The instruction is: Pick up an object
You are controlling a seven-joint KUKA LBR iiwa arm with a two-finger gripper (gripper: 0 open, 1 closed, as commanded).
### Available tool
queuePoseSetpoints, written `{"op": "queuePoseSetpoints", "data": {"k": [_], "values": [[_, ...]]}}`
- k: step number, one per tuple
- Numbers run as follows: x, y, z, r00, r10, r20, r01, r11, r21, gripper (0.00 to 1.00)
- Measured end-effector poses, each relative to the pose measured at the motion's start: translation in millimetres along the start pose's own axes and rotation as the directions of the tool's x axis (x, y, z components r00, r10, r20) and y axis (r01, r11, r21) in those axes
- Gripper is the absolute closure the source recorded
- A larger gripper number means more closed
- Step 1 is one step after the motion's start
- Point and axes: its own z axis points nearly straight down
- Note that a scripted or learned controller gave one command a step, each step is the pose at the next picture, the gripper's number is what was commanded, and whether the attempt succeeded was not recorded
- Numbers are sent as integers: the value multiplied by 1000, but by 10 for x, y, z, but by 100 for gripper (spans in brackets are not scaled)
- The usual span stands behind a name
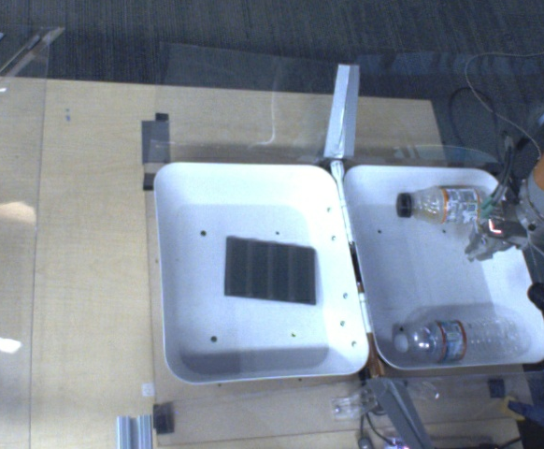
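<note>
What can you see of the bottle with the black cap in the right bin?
The bottle with the black cap looks like clear plastic, with a label band in white and orange around its middle. It lies on its side near the far wall of the right bin, cap pointing toward the left bin, base toward the gripper, which is close beside its base end. Whether they touch is unclear. It appears capped and nearly empty.

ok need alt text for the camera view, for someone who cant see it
The gripper hangs over the right bin, beside a clear bottle with a dark cap lying near the far wall. A second clear bottle lies near its front wall. The left bin holds a dark ribbed pad.
</note>
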Motion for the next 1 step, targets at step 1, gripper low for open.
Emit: {"op": "queuePoseSetpoints", "data": {"k": [1], "values": [[-2, 0, 0, 1000, 1, 0, -1, 1000, 0, 0]]}}
